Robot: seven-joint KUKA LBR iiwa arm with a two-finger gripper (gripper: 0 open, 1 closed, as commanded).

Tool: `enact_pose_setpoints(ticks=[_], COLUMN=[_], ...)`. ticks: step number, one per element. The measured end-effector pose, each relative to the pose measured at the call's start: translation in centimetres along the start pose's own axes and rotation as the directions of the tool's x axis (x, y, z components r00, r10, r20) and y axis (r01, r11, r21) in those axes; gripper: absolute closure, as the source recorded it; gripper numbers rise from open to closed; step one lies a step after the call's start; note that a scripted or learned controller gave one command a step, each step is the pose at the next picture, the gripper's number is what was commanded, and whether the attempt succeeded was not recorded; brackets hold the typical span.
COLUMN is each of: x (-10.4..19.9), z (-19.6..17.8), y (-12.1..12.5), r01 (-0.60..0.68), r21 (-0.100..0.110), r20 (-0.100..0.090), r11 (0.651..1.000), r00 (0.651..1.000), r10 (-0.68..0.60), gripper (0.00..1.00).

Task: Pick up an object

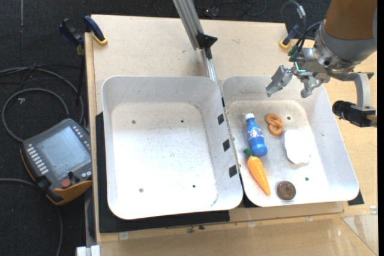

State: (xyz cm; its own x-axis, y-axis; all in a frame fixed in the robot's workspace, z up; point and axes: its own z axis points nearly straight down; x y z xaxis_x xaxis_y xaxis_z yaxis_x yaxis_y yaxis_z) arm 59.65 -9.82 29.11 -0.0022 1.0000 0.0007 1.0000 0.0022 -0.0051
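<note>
Toward the upper right of the frame, the end effector [294,82] hangs over the right bin's [342,156] far rim, fingers spread apart and holding nothing. Just below it and slightly left lie a pretzel [275,123] and a blue bottle [255,136], the bottle's long axis running nearly up-down. Lower still sits an orange carrot [258,174].

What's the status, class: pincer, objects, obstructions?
Pincer open, above right bin's far edge, holding nothing. Bottle, pretzel, carrot, white lump, brown disc lying in bin. Nothing in the way.
</note>
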Motion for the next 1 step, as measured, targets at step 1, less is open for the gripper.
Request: enact_pose_setpoints(ticks=[1], x=[-0.02], z=[-0.22], y=[0.06], r01=[-0.001], r21=[-0.004], r20=[0.001], r11=[1.0], r00=[1.0], r10=[0.001], gripper=[0.0])
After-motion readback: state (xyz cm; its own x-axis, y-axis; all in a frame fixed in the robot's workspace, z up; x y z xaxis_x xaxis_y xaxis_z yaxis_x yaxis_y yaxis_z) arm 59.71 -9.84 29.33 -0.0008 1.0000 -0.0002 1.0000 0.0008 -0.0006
